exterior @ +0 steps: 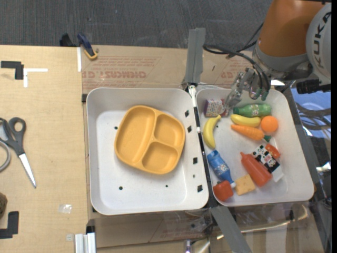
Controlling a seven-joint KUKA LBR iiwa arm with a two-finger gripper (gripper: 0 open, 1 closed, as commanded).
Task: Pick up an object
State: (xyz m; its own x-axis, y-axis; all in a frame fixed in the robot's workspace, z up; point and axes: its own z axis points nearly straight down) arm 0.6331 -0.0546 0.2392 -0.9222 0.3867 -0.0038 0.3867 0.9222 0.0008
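Camera view: gripper (238, 91) is seen over right bin (295, 191) back edge, fingers spread, nothing held. Small purple packet (214, 107) and green bottle (253, 109) lie just beside. Risk judged: neighbours crowded, wrong item nudged or grasp missed.

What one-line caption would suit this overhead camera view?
Two-finger gripper hovers above right white bin of toy food; yellow divided plate sits in left white bin.
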